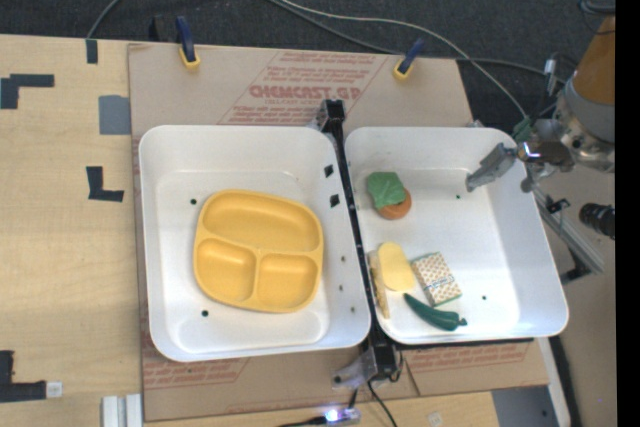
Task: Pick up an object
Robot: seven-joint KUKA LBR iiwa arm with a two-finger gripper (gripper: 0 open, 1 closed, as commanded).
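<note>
The right bin [520,245] holds several small things: an orange toy with a green top [387,195], a pale yellow piece [395,267], a speckled beige packet [437,277] and a dark green pod [436,314]. My gripper [498,181] hangs over the bin's upper right corner, well to the right of the orange toy. Its fingers [487,169] stand open with nothing between them. The arm comes in from the right edge.
The left bin [165,175] holds a yellow divided plate [260,250]. A black clip [333,115] sits where the two bins meet, and cables run across the cardboard behind them. Blue-and-yellow clamps [186,45] pin the cardboard at the back.
</note>
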